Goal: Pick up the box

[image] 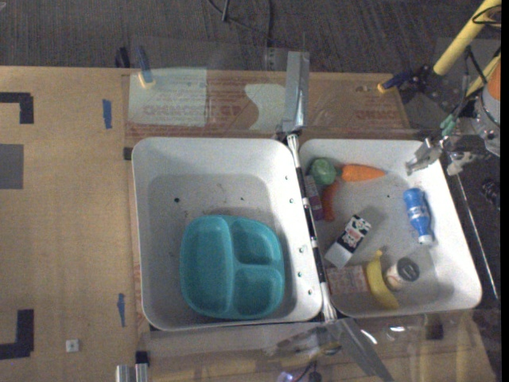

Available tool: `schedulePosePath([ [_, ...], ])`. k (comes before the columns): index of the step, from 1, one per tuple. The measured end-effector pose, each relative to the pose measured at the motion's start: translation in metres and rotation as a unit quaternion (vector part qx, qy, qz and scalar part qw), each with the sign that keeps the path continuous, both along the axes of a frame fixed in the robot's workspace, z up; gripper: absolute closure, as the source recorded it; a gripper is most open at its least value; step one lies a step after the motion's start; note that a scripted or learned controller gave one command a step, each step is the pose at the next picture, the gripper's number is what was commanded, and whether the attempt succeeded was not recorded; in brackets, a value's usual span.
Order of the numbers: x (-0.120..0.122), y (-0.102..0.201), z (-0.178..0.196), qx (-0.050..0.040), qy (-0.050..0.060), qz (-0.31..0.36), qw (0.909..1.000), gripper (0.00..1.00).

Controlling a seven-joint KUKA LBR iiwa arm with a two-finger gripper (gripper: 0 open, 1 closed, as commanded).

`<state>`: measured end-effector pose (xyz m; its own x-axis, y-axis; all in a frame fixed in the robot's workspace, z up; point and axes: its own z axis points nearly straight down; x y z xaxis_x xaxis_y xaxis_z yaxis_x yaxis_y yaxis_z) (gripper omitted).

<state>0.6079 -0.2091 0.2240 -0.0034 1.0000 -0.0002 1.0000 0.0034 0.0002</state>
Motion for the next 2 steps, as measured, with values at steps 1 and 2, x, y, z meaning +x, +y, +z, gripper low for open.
schedulePosePath([
  [1, -0.072, -0.009, -0.107, 0.0044, 0.003, -0.085, 0.9963, 0.0],
  [2, -0.072, -0.013, -0.096, 0.0018, 0.0, -0.088, 0.9961, 1.0],
])
